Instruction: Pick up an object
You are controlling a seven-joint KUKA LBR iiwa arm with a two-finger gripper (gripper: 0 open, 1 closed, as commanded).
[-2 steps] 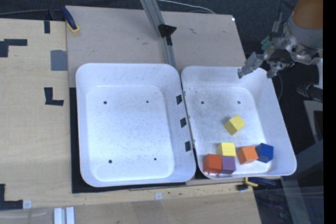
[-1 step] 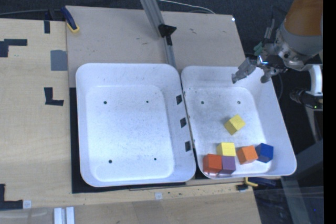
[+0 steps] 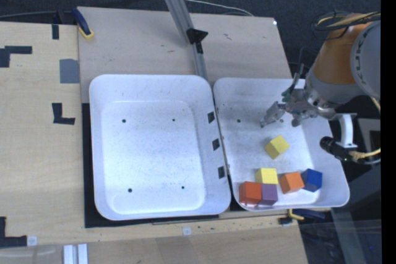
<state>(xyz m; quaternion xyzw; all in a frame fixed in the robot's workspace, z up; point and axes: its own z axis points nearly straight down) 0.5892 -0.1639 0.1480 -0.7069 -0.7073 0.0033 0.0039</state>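
Observation:
My gripper [image 3: 279, 122] hangs over the middle of the right bin [image 3: 242, 91], open, with nothing between its fingers. A yellow cube [image 3: 276, 146] lies tilted just below it in the view, apart from the fingertips. Along the bin's near edge sit a red-orange cube [image 3: 250, 192], a purple cube [image 3: 270, 193], a second yellow cube [image 3: 268, 175], an orange cube [image 3: 291, 182] and a blue cube [image 3: 312, 179].
The left bin [image 3: 148, 145] lies beside the right one. A slanted metal pole [image 3: 176, 3] rises behind the bins. The arm's orange band [image 3: 337, 62] is at the right edge. A small clamp [image 3: 83, 23] sits at the bench's back left.

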